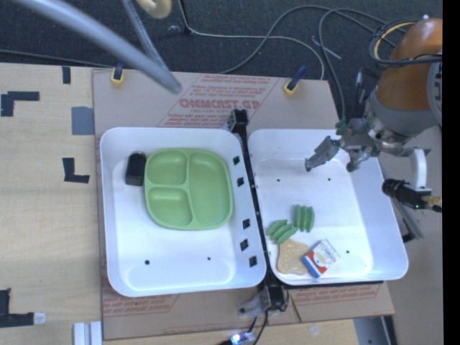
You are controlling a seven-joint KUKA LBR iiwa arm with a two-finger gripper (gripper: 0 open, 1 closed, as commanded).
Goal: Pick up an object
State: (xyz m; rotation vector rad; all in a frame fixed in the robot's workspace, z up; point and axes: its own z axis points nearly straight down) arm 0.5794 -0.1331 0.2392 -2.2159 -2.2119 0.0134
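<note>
Fingers (320, 157) of the claw (336, 157) stand spread apart with nothing between them, one angled out to the left and the other pointing down on the right, over the upper part of the right bin (374, 214). The grey arm (402, 85) with its orange band rises behind the claw toward the upper right.

Below the claw, well apart from it and near the bin's lower edge, lies a small cluster of things. Nearest is a bunch of green pea pods (303, 218), straight below the claw and a little left. A second green pod piece (280, 230) lies just beside it, lower and further left. Under those rests a tan cookie-shaped piece (291, 259), and touching its right side is a small white packet with red and blue print (321, 257).

Far to the claw's left, across the divider, the left bin (122, 264) holds a green sectioned plate (189, 188) with a small black block (135, 169) touching its left edge.
</note>
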